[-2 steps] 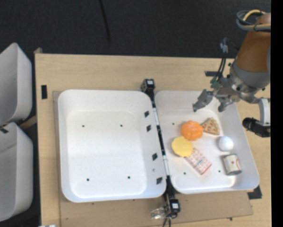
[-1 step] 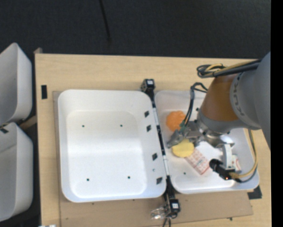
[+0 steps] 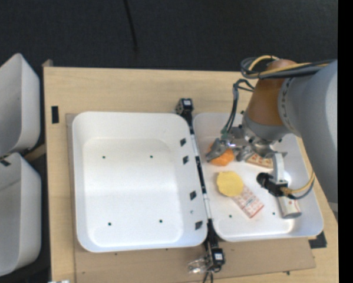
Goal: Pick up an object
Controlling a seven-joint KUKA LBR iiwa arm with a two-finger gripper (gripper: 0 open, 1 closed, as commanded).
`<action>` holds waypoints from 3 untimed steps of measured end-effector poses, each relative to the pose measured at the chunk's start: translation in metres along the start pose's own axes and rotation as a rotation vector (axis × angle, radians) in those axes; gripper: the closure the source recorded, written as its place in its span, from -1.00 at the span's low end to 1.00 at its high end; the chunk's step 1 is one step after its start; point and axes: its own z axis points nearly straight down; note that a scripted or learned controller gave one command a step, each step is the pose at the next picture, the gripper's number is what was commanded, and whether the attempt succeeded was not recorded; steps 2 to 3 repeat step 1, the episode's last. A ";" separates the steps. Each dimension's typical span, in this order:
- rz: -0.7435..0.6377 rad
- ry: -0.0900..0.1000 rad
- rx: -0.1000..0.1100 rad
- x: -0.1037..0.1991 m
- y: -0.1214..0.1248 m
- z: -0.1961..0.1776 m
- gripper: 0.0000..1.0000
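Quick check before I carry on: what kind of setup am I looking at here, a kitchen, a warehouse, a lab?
Most likely a lab bin-picking station: a wooden bench bearing two shallow white bins, small test items like a yellow disc in the right one, and a robot arm reaching in.

High slanted view over both bins (image 3: 135, 119)

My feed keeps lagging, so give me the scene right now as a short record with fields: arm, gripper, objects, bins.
arm: reaches in from the right, over the right bin
gripper: low in the right bin, by the orange object
grasp: cannot tell
objects: orange object, yellow round piece, patterned packet, all in the right bin
left bin: white, beside the right bin
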 end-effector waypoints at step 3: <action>0.004 0.001 0.005 -0.002 -0.002 -0.008 1.00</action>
